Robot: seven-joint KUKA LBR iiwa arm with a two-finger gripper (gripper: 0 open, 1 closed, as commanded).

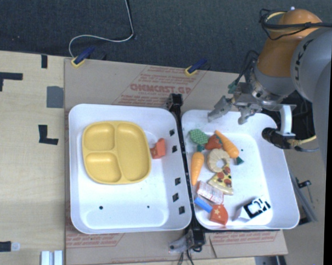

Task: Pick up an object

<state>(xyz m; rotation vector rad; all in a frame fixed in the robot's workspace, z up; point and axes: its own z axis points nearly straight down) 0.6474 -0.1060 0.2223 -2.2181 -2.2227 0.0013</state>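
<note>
The brown cardboard sheet (157,90) under the bins carries red printing at its far edge; the letters read roughly "CHEMCAST GP", partly hidden. Part of a dark word shows on the grey arm (318,53), too cut off to read.

Two shallow white bins sit side by side on the tabletop. The left white bin (124,212) holds one yellow three-compartment plastic plate (115,152) and one small orange-red toy piece (158,149) just right of the plate.

The right white bin (274,178) holds a cluster of toy foods: two orange toy carrots (196,166) (227,144), one green ridged piece (197,136), one round beige piece (216,158), one pizza-slice piece (223,181), one red strawberry-shaped piece (218,215), plus one black-and-white block (256,207) at the near right.

The two-finger gripper (231,114) hangs over the far edge of the right bin, jaws spread apart and grasping nothing
</note>
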